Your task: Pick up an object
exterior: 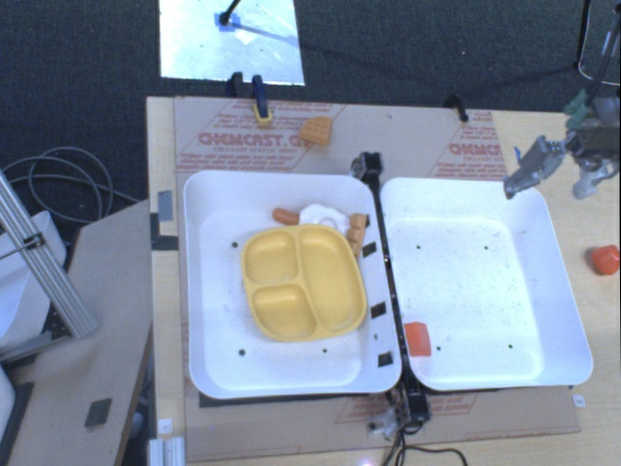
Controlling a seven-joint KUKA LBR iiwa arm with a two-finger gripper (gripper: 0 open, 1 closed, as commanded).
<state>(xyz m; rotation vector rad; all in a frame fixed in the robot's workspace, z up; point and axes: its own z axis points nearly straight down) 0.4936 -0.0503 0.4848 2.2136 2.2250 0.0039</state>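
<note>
Your surroundings: dark carpet and a pale wooden table.
A shiny metal sheet (231, 25) lies on the carpet (78, 56) beyond the table (408, 129); grey cables (68, 187) coil at left.

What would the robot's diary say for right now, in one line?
hand: above right bin's far right corner, holding nothing | yellow tray: left bin | orange block: right bin | pick: not started

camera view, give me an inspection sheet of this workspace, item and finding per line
surface: wooden bench bearing a left bin and a right bin, side by side.
job's things: yellow divided tray, orange sausage piece, white piece and tan piece in left bin; orange block in right bin.
clutter: waffle piece and red object on the bench outside the bins.
grippers: gripper above right bin's far right corner, nothing between the jaws.
cables: black cable on floor at left.
surroundings: dark carpet, shiny sheet.
</note>
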